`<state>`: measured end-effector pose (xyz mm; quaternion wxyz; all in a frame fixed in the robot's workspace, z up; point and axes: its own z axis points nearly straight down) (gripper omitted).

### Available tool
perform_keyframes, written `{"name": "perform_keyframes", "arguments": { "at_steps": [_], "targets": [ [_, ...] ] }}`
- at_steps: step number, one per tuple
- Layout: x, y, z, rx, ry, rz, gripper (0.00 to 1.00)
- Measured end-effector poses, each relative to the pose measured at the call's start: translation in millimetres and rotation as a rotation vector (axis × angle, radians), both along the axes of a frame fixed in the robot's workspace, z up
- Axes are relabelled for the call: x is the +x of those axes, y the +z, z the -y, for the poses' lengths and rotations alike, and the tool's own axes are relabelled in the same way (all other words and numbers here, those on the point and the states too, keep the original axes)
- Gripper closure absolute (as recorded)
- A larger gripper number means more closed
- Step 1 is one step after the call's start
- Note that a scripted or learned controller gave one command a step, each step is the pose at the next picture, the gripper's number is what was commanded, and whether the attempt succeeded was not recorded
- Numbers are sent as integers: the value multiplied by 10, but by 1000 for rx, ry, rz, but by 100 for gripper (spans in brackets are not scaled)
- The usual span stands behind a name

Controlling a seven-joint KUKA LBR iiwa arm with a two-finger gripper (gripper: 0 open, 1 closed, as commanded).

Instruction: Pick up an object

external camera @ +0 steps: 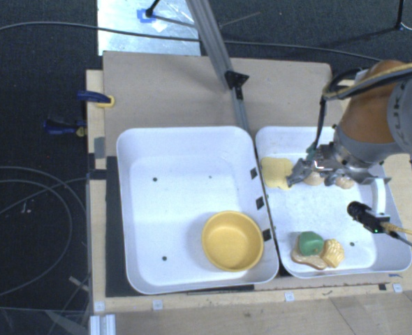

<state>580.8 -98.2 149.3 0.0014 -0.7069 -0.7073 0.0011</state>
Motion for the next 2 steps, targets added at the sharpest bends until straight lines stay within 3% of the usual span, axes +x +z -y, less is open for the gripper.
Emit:
{"name": "perform_keyframes", "arguments": {
  "at_steps": [1, 2],
  "targets": [
    [-3, -524, -4, 0, 0, 1, 0],
    [15, -386, -1, -1, -1, 7, 100]
  ]
}}
